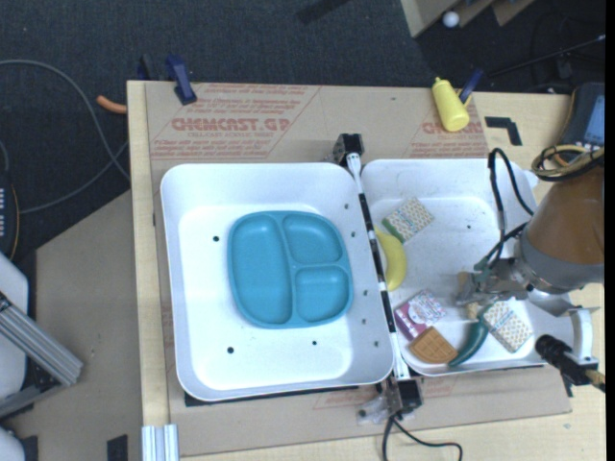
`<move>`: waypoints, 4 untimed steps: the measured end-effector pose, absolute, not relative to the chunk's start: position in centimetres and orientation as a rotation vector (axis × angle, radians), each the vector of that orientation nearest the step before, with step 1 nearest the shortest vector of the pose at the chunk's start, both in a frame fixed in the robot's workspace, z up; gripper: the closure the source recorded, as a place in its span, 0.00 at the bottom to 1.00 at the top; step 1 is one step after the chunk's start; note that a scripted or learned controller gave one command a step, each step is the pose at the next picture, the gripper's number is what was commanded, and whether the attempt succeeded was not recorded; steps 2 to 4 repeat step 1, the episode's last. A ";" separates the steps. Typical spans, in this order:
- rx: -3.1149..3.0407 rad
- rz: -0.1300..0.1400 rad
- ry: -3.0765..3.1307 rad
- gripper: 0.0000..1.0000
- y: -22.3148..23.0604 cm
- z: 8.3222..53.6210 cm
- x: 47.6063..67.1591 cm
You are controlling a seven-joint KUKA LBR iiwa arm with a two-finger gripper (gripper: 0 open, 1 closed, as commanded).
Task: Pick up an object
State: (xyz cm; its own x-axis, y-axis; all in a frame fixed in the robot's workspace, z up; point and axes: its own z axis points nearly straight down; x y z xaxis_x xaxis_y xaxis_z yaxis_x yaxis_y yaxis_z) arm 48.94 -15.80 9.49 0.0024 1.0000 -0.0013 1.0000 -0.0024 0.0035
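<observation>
My gripper (pixel 479 290) is low in the right bin (pixel 452 182), near its right side, under the grey and orange arm (pixel 567 229). Just below it lies a patterned white packet (pixel 508 326), with a green pepper-like piece (pixel 471 345) curving beside it. I cannot tell whether the gripper touches the packet. To its left lie a pink packet (pixel 419 312) and a tan waffle-like piece (pixel 432 347). A banana (pixel 392 257) rests against the bin's left wall, and another patterned packet (pixel 410 218) lies further back.
The left bin (pixel 192 209) holds a blue divided plate (pixel 289 267). A yellow bottle-shaped clamp (pixel 449 105) and a blue clamp (pixel 180 79) sit on the bench's far edge. Black cable (pixel 499 185) loops over the right bin's back corner.
</observation>
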 end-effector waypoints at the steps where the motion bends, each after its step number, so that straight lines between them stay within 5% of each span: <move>1: 2.219 0.002 2.223 1.00 -6.2 18.5 50.6; 4: 2.219 0.002 2.223 1.00 -6.2 18.5 50.6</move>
